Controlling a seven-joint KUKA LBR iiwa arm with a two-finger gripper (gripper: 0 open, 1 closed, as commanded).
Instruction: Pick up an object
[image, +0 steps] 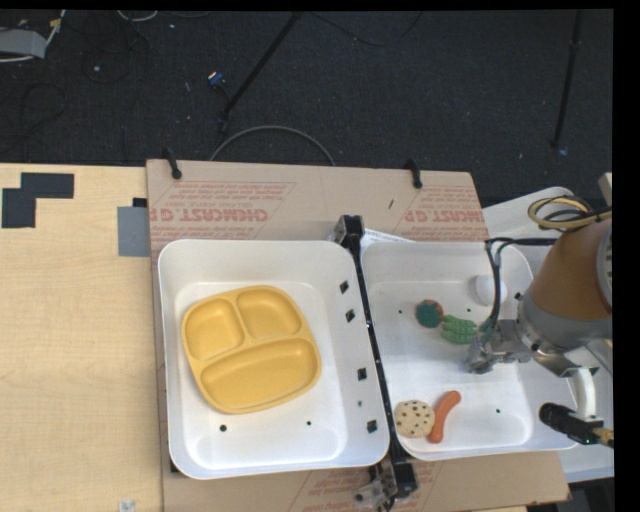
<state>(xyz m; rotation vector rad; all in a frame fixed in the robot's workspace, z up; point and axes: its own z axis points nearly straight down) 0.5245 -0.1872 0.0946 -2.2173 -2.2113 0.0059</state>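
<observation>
Right bin (400, 270): green toy (460, 329) touching gripper (483, 358).

The grey arm (575, 290), orange-banded above the wrist, reaches in from the right, its gripper (483, 358) pointing down.

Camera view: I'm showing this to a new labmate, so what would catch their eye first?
Most likely the yellow divided tray, lying alone in the left bin. Next, the grey arm with its orange band reaching into the right bin, its pincer low beside a green toy. Near that bin's front edge lie a speckled cookie and an orange sausage-shaped piece.
</observation>
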